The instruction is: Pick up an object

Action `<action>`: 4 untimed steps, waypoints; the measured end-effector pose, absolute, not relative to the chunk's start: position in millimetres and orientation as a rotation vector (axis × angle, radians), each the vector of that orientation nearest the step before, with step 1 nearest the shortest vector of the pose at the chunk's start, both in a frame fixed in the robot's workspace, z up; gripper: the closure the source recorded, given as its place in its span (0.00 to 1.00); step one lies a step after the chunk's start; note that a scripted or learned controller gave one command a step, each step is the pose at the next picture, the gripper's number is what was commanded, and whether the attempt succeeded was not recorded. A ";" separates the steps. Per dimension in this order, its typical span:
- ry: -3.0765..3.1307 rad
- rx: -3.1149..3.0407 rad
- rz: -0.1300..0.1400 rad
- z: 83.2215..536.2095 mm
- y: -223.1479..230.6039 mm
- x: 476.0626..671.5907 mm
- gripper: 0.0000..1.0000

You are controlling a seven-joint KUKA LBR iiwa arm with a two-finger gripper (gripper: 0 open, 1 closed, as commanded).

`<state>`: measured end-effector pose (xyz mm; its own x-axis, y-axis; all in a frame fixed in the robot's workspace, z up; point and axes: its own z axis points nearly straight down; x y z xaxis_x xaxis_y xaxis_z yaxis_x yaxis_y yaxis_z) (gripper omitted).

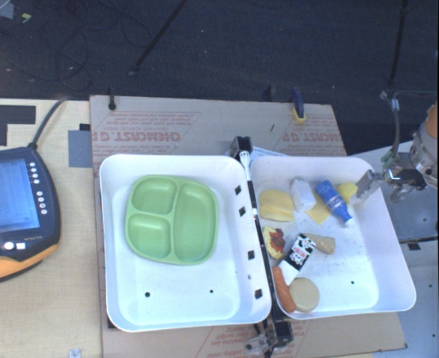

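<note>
I am looking at the blue bottle [333, 201] as the likeliest thing to pick: it is lying on its side in the upper part of the right bin [387, 293], slanting from upper left down to lower right, with a yellow piece [346, 191] touching its upper right and a pale yellow wedge [319, 213] just beside its lower left. A white block [302, 195] is sitting near its left end. Further down the bin a black-and-white carton [300, 250], a tan round [304, 294] and an orange sausage shape [282, 290] are crowding the inner wall.

The gripper [372, 184] is hanging at the bin's upper right rim, near the bottle but apart from it, and nothing is lying between its fingers. Whether the jaws are apart or together I cannot tell; the tip is too small and blurred.

To do this well, I am judging that I should come in over the bottle's middle, turn the wrist so the fingers straddle its narrow width across the slant, and descend straight, keeping clear of the yellow neighbours. The left bin [122, 304] is holding a green divided plate [172, 220], well apart from all this.
</note>
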<state>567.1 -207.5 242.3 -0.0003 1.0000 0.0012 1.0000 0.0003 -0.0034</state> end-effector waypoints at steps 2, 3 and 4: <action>-2.235 -2.222 -0.013 527.0 -68.1 521.3 0.00; -2.216 -2.208 0.018 407.3 -22.2 473.8 0.00; -2.224 -2.211 0.008 378.5 42.1 476.1 0.00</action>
